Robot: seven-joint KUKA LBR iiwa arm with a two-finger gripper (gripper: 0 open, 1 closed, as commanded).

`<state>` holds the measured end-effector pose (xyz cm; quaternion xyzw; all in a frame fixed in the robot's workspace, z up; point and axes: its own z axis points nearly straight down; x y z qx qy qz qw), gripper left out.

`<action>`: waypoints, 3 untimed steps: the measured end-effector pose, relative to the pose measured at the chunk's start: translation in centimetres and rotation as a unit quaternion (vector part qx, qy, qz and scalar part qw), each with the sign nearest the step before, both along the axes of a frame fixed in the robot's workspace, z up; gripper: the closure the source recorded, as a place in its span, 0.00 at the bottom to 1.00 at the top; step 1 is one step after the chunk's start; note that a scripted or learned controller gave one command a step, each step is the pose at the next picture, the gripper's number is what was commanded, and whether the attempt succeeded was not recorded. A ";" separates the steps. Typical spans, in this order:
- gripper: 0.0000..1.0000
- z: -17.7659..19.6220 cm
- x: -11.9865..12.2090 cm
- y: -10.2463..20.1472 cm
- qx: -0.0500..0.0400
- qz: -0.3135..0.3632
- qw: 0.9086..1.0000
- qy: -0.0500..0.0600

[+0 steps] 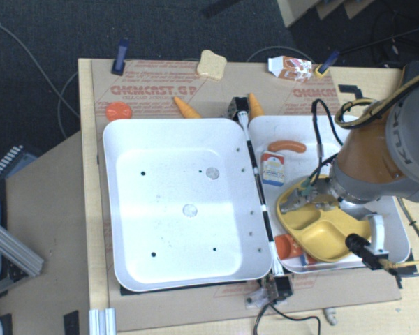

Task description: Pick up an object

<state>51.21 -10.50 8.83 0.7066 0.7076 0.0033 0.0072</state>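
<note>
The bench [160,82] is a cardboard-covered board printed with red lettering, standing on dark carpet with cables trailing across it. Two shallow white bins sit side by side on it. The left bin [126,187] is the bigger shape in view, with a few dark dots and two small round marks on its floor. The right bin [293,125] is partly covered by the arm [377,152], whose grey body and orange band reach in from the right.

In the right bin lies a yellow bowl-like object [321,232], glossy, rounded and hollowed, near the bin's front edge. The gripper [302,194] sits low at the bowl's rear rim, just beside or touching it. I cannot tell whether the claw is open or closed, nor whether it grips anything.

Behind the bowl lies a small white carton [273,168] with a red-and-blue label, and further back an orange sausage-shaped piece [288,146]. A red item [283,246] peeks out at the bowl's front left.

On the board behind the bins are a tan bread-slice toy [211,64], a carrot [186,108], an orange disc [118,110], a blue clip [119,56], and a crumpled white-and-red packet [290,67].
</note>
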 end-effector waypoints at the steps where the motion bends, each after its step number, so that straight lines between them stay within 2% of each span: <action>1: 0.00 2.6 6.7 -4.7 0.002 -0.001 1.000 0.006; 2: 0.00 0.1 12.1 -0.1 0.002 0.000 1.000 0.003; 3: 0.00 9.7 3.3 8.4 0.004 0.000 1.000 0.007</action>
